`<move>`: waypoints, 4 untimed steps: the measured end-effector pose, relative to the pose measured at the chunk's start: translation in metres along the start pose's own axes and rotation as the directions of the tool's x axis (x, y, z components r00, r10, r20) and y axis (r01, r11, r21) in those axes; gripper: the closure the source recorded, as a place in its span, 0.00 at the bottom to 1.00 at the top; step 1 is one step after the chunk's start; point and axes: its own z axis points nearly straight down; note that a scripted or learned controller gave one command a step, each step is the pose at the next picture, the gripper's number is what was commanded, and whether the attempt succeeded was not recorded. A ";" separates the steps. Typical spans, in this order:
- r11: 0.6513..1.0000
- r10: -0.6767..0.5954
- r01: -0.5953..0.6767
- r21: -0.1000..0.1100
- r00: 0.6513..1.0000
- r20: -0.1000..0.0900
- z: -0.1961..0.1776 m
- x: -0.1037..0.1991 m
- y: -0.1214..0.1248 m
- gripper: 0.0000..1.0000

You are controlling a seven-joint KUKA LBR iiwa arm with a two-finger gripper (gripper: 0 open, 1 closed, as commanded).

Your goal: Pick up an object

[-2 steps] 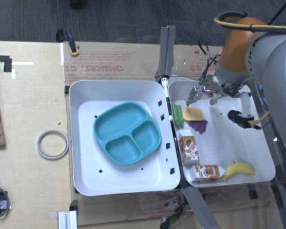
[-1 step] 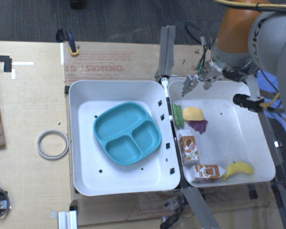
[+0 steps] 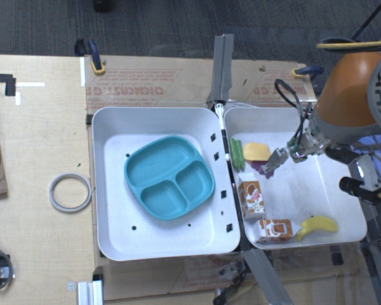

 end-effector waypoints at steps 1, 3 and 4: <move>0.994 -0.108 0.108 -0.002 0.994 0.000 0.073 -0.015 0.033 0.00; 0.995 -0.104 0.104 -0.004 0.995 0.002 0.063 -0.016 0.034 0.00; 0.942 -0.334 0.334 -0.004 0.942 0.003 0.062 -0.024 0.090 0.00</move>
